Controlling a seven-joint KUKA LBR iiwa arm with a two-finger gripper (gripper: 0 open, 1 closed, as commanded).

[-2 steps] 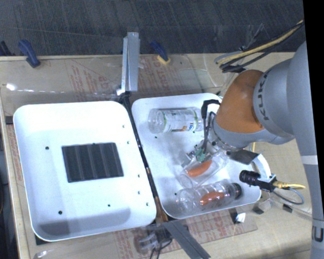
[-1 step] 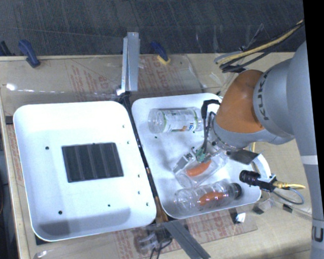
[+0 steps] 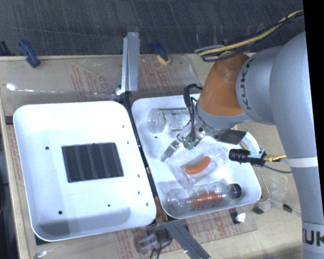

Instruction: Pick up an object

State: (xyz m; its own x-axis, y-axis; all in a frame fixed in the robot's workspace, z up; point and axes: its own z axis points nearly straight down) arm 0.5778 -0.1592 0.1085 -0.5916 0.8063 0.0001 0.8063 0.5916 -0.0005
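My gripper (image 3: 178, 144) hangs over the middle of the right bin (image 3: 254, 194), under the orange band of the arm (image 3: 224, 91). Just below it lies an orange sausage-shaped piece (image 3: 198, 166) inside a clear wrapper. Along the bin's near side lies a clear plastic bottle (image 3: 202, 197) with a dark cap and something orange inside. A second clear bottle (image 3: 164, 120) lies at the bin's far side, left of the wrist. I see nothing held in the gripper.
The left bin (image 3: 30, 127) holds a dark ribbed rectangular panel (image 3: 92, 161). A metal bar (image 3: 129, 64) stands at the back between the bins. Blue clamps (image 3: 29, 53) grip the board's far edge. A black plug with its cable (image 3: 245, 157) juts from the wrist.
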